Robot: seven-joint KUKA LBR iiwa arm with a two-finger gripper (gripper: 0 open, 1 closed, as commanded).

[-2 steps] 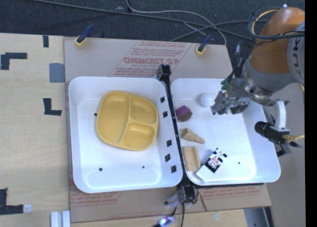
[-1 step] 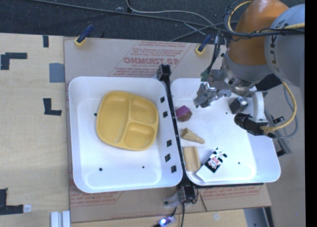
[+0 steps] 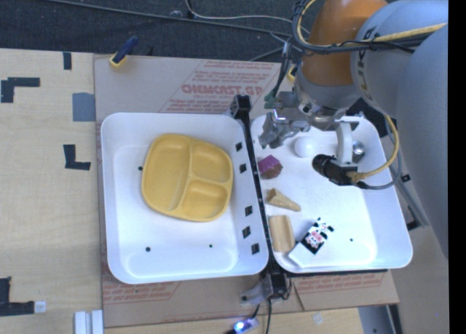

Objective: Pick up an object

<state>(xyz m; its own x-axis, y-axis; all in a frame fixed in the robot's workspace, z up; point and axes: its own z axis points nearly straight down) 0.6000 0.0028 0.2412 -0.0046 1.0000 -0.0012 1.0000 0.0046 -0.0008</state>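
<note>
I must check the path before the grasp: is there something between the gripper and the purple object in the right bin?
Nothing visible: the gripper hangs just above the purple object, bare white floor between them.

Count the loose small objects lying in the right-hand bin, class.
5: a purple piece near the divider, a white ball by the pincer, a tan wedge, a tan block, and a black-and-white item. The arm may hide more.

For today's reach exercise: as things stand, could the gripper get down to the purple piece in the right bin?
Probably yes. The gripper hangs just above the purple piece, which lies uncovered with bare floor around it; the bin divider close beside it could crowd one finger.
</note>
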